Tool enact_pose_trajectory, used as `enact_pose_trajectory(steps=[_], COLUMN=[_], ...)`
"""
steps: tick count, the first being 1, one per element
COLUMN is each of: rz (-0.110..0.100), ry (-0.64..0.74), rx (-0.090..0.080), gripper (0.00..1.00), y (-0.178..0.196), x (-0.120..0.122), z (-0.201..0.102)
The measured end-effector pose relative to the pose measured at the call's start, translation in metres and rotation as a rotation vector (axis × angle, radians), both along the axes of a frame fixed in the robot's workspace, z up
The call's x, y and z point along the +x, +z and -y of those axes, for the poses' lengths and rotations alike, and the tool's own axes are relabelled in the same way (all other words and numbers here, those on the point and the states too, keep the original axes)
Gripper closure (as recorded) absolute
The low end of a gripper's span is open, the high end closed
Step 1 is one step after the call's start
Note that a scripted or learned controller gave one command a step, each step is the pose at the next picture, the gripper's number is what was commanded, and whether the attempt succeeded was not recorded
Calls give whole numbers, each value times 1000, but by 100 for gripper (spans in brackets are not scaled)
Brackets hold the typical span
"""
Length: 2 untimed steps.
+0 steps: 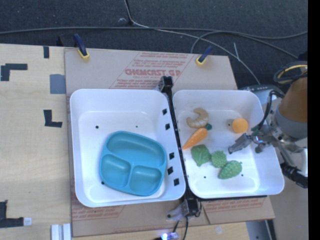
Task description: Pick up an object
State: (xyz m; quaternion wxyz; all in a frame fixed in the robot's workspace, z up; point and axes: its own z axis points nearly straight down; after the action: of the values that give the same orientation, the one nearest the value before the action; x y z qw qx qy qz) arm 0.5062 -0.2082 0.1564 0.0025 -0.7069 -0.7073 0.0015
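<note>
Objects: toy foods lie in the right bin (250, 101), none of them lifted
Carrot (194, 137): middle of that bin, tip pointing near-left, just near of a tan curled piece (198, 117)
Greens: a leafy piece (200, 155), a small floret (218, 158) and a bumpy green piece (230, 169) in a row along the near side
Orange ball (239, 125): right of the carrot, towards the far right
Pincer (241, 145): low over the right bin, between the orange ball and the bumpy green piece; I cannot tell how its fingers stand, and nothing shows in them
Arm (291, 109): comes in from the right
Left bin (80, 134): holds a blue divided tray (132, 162)
Bench (30, 149): carries both bins on a cardboard sheet (145, 69)
</note>
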Motion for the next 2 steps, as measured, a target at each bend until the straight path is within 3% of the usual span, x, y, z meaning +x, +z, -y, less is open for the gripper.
enact_pose_trajectory(steps=[1,2], rz=[5,8], ry=[-2,1], rx=[-2,2], gripper=[0,100], y=[-61,-46], x=[3,5], z=[-5,-6])
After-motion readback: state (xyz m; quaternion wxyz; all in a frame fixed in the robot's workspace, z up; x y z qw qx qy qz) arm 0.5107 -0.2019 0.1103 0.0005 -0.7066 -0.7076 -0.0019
